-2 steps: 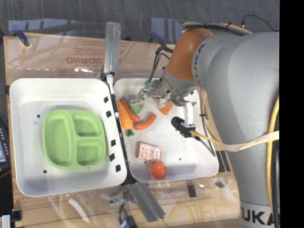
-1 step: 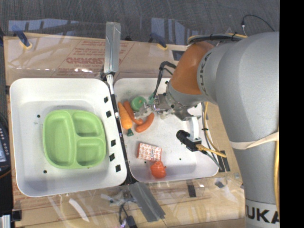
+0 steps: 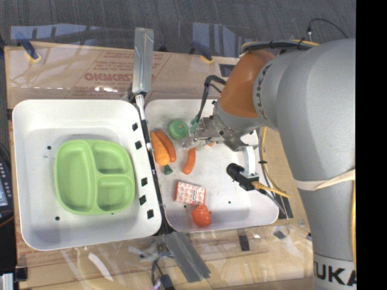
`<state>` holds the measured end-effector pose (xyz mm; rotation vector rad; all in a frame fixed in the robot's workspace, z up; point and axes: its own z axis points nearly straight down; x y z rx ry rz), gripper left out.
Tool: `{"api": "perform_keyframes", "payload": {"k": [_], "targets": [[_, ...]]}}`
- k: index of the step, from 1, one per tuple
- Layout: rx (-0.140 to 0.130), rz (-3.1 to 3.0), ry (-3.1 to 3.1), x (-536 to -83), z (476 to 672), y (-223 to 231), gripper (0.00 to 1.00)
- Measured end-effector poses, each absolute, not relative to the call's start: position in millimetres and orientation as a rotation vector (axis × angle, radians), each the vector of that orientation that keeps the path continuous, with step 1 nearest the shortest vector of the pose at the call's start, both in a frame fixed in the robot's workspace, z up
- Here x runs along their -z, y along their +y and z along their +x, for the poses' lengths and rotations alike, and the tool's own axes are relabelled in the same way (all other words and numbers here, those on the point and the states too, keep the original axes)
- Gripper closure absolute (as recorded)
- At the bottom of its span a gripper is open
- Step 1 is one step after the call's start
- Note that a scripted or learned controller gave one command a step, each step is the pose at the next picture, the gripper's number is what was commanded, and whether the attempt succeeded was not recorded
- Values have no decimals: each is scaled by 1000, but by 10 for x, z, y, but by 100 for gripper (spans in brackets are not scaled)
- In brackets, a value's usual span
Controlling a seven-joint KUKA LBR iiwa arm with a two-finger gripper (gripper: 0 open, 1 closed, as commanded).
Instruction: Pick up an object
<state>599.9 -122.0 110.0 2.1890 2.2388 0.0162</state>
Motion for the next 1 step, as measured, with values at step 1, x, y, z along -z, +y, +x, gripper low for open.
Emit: {"api": "perform_keyframes", "payload": {"k": [1], "targets": [[-3,2358,2073,-2429,5809,-946,100]]}}
